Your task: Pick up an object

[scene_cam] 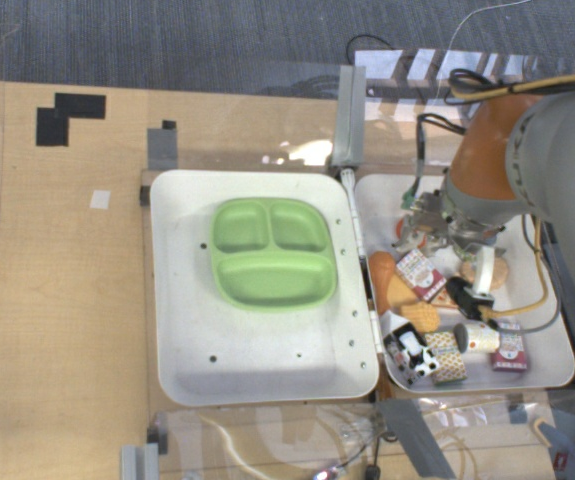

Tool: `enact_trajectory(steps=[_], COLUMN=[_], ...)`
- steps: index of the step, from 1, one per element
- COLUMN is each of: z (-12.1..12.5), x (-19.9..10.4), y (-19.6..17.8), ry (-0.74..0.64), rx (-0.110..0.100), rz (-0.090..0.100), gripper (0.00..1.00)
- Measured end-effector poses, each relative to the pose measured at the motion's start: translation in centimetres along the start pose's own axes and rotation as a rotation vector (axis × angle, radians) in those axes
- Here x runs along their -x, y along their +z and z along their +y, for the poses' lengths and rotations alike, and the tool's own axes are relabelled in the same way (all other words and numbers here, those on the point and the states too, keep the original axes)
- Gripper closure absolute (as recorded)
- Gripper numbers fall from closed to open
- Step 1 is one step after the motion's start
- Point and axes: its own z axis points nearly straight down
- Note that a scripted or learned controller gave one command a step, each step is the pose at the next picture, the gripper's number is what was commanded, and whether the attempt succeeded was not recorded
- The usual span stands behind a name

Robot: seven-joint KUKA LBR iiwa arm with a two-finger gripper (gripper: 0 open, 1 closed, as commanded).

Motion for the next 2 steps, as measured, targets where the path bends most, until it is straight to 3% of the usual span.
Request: enact_trajectory(steps=[1, 2], z=[-0.6, 1.0], x=[-4.2, -3.5], y=[-10.6, -8.3], ry=[-0.093, -0.048], rx=[-0.012, -0.014], rz=[-0.004, -0.004], gripper=[1.0, 1.0])
